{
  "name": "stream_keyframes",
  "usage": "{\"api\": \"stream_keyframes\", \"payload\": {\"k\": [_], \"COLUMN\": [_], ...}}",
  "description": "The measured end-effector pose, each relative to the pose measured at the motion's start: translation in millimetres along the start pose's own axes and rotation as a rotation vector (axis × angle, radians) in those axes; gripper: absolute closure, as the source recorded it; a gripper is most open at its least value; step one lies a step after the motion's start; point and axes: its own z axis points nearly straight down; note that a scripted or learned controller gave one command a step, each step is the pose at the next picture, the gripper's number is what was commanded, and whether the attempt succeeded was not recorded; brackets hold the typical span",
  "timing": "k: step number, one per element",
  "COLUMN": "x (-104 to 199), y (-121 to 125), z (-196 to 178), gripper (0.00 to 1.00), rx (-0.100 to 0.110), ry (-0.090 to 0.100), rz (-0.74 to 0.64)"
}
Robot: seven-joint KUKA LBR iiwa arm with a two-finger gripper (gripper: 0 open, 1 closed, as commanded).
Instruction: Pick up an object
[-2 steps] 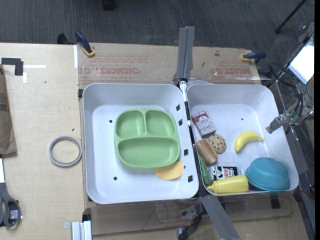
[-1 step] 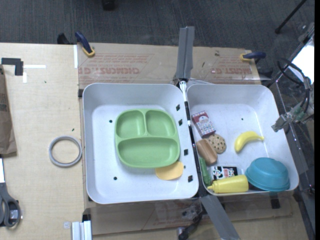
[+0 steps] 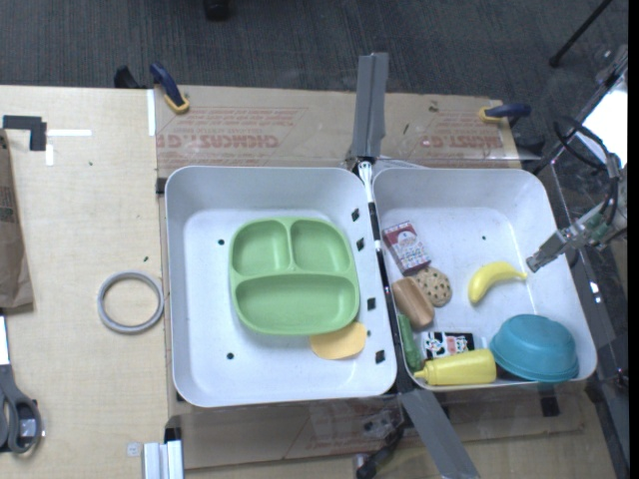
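Observation:
The right bin (image 3: 499, 203) holds a yellow banana (image 3: 494, 279), a red and white carton (image 3: 404, 246), a cookie (image 3: 434, 286), a brown bun (image 3: 412, 303), a yellow bottle (image 3: 461, 369), a black and white card (image 3: 447, 343) and an upturned blue bowl (image 3: 536, 347). In the left bin (image 3: 195, 228) lie a green divided plate (image 3: 295, 275) and a flat yellow piece (image 3: 339, 343) at its front edge. My gripper (image 3: 539, 259) pokes in over the right bin's right rim, just right of the banana and apart from it. Nothing shows at its tip.
On the bench to the left lie a grey tape ring (image 3: 131, 300), scissors (image 3: 15, 422) and a brown bag (image 3: 12, 238). Clamps (image 3: 170, 86) hold the cardboard behind the bins. A grey bar (image 3: 369, 108) runs back from the bins' shared wall.

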Motion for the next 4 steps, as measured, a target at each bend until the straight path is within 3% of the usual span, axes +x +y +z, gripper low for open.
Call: {"api": "stream_keyframes", "payload": {"k": [1, 2, 3, 4], "x": [17.3, 61.7, 60.7, 111.6], "y": [18.0, 37.5, 37.6, 94.4], "z": [125.9, 134.0, 124.7, 33.5], "gripper": [0.00, 0.00, 1.00, 1.00], "rx": [0.002, 0.000, -0.002, -0.001], "ry": [0.002, 0.002, 0.001, 0.000], "rz": [0.018, -0.354, -0.349, -0.258]}}
